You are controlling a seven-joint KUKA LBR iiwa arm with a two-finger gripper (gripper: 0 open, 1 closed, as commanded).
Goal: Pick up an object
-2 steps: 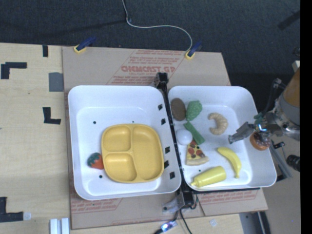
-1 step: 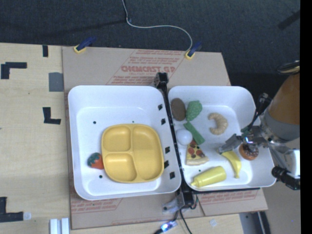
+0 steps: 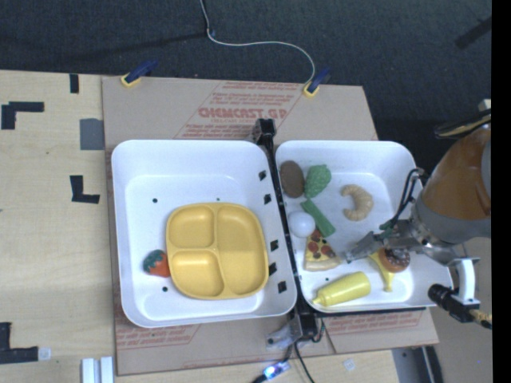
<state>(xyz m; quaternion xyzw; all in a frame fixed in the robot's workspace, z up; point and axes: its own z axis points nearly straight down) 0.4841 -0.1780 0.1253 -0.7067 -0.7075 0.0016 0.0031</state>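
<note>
The robot's pincer [image 3: 374, 246] hangs low in the right bin [image 3: 375, 154], its grip impossible to read from above. A pizza slice [image 3: 321, 254] lies just left of it, a yellow bottle [image 3: 343, 289] below, a croissant [image 3: 356, 201] above. Judging by this, nothing has been lifted; the pick remains undone.

Two white bins sit side by side, the left bin [image 3: 128, 214] and the right bin [image 3: 383, 154]. The left one holds two things: one yellow divided plate [image 3: 216, 250] and one small red and green toy [image 3: 156, 262] just beside its left edge. The right one holds one brown oval piece [image 3: 291, 178], one green leafy piece [image 3: 317, 179], one tan croissant [image 3: 357, 201], one white ball [image 3: 302, 225], one pizza slice [image 3: 320, 253] and one yellow bottle [image 3: 343, 288].
</note>
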